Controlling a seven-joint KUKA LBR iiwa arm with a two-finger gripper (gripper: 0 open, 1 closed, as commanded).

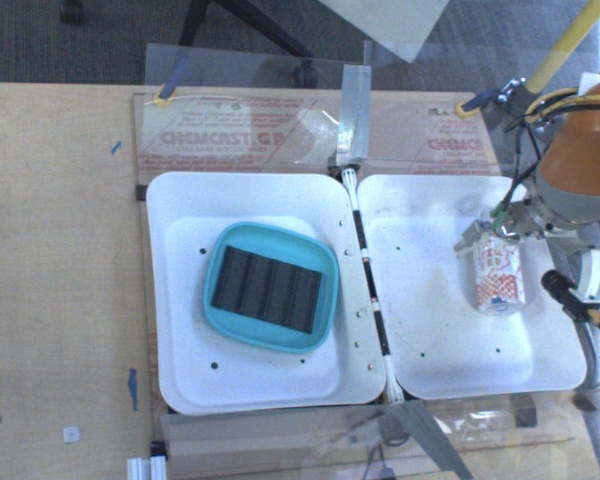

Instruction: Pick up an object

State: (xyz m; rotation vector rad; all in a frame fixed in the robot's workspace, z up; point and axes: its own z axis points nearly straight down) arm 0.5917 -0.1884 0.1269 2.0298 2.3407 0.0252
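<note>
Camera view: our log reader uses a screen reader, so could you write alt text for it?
The gripper hangs at the top end of a red-and-white packet lying in the right bin. The left bin holds a teal tray with dark ridges inside.

Take the can [499, 274] as your landmark. It lies on its side in the right bin [430, 358], close to that bin's right wall, so you have little room on that side. The arm [575, 163] hangs over the can's far end, and its gripper [488, 230] sits right at that end, blocking approach from there. Left of the can and nearer you, the bin floor is bare and open to reach. Further left of the can, past the ridge where the bins meet, a teal tray [271, 286] fills the middle of the left bin [180, 218], leaving open floor around its edges.
</note>
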